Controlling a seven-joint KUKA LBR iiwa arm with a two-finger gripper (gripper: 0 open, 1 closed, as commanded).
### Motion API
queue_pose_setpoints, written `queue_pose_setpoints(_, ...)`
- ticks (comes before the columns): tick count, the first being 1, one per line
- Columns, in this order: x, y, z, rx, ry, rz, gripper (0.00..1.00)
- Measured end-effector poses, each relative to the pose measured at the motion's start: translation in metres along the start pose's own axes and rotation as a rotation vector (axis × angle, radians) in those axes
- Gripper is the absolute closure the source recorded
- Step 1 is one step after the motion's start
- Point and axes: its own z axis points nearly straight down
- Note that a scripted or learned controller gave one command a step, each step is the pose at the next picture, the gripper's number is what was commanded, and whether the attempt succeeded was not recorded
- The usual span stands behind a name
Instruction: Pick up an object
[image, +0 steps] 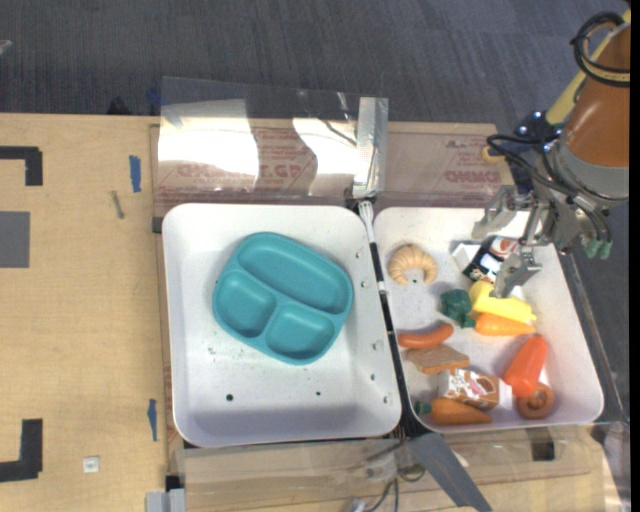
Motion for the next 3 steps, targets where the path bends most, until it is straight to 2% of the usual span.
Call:
queue_pose_setpoints(1, -0.053, -0.045, 0.137, -0.003, 0.016, -0.006, 0.00)
queue_pose_setpoints(2, 0.009, -0.067, 0.193, 0.000, -0.006, 0.117, 0.00)
queue_pose_setpoints(3, 0.005, -0.066, 0.179, 0.003, -0.019, 0.114, 1.00)
